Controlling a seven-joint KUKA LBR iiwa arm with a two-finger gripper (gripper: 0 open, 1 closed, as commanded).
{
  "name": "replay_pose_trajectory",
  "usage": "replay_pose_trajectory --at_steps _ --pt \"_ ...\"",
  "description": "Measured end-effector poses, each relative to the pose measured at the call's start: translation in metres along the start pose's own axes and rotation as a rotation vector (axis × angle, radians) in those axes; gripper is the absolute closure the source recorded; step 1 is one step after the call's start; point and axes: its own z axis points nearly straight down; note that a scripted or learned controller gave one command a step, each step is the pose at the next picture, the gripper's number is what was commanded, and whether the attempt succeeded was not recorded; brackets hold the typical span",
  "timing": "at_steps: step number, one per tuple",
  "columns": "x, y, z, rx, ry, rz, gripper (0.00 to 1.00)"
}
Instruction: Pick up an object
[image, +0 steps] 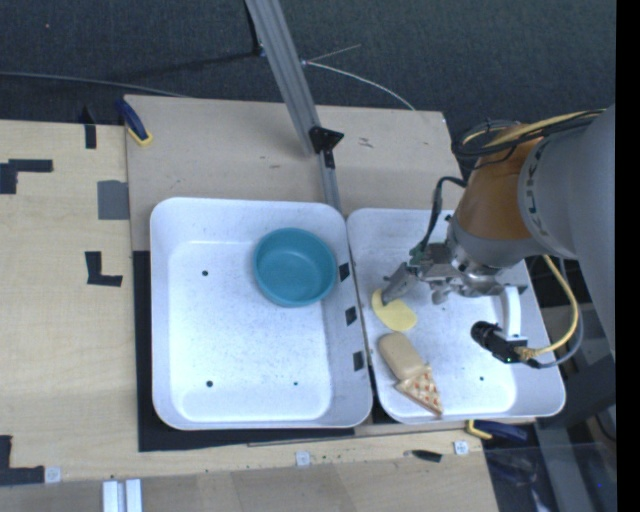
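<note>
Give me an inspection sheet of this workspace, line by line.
Surface: two white bins side by side, left bin and right bin, on a wooden bench.
Job's things: blue bowl in the left bin; yellow piece, tan piece and pizza slice in the right bin.
Clutter: black tape marks on the bench.
Grippers: gripper low over the right bin, just above the yellow piece.
Cables: yellow cable looping beside the arm.
Surroundings: metal pole slanting in from above; dark floor.

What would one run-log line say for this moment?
tool: over right bin, at yellow piece | blue bowl: left bin | grasp: not seen
</note>
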Motion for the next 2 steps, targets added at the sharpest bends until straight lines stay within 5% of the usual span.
replay_pose_trajectory --at_steps 1,2 --pt "0.0 0.001 0.038 -0.008 -0.001 -0.001 0.0" --pt "-0.001 0.003 0.024 -0.015 -0.003 -0.001 1.0"
